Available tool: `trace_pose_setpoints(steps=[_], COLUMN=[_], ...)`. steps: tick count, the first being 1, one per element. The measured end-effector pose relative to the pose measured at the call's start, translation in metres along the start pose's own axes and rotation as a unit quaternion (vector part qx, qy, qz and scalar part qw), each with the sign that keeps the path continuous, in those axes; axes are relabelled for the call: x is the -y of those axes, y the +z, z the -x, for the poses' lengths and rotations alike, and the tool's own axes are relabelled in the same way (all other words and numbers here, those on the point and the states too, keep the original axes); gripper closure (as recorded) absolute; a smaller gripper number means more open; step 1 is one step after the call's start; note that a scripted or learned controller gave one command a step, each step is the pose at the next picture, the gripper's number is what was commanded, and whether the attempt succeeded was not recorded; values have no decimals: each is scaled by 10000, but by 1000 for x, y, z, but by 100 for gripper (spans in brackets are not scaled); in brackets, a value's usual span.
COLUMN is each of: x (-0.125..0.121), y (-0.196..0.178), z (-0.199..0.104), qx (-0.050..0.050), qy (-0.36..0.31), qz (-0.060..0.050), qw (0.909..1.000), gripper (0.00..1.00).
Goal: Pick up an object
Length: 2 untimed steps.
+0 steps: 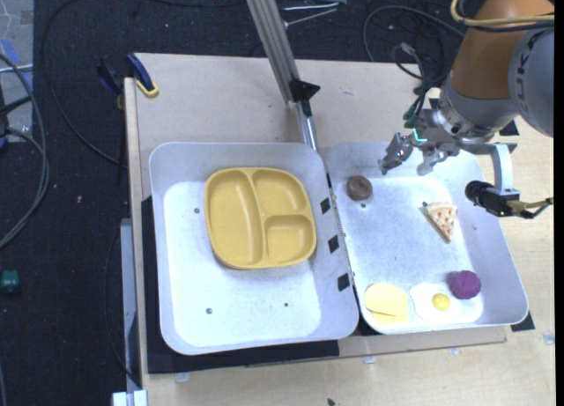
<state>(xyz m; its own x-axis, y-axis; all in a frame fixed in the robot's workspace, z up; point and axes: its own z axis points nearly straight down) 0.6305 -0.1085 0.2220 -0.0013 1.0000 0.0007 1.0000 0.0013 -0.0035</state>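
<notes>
Two shallow white bins are counted on the worktop [220, 87]: the left bin [176, 307] and the right bin [388, 237]. One yellow divided plate [260, 217], with three compartments, is seen in the left bin. Five small items are counted in the right bin: one brown round piece [359, 188], one pizza slice [441, 219], one purple ball [464, 284], one fried egg [438, 302] and one pale yellow piece [387, 300]. One arm [502, 52] with one tool [412, 156] is seen.

Open bin floor [397, 237] between brown piece [359, 188] and pizza slice [441, 219]
</notes>
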Motion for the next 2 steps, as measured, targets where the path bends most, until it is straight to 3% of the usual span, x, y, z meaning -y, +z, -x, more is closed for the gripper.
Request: trace_pose_setpoints(steps=[1,2], x=[-1,4], y=[-1,63], z=[0,-1], qx=[3,2], qy=[-2,10], qz=[16,-15], qw=[10000,10000], gripper=[0,0])
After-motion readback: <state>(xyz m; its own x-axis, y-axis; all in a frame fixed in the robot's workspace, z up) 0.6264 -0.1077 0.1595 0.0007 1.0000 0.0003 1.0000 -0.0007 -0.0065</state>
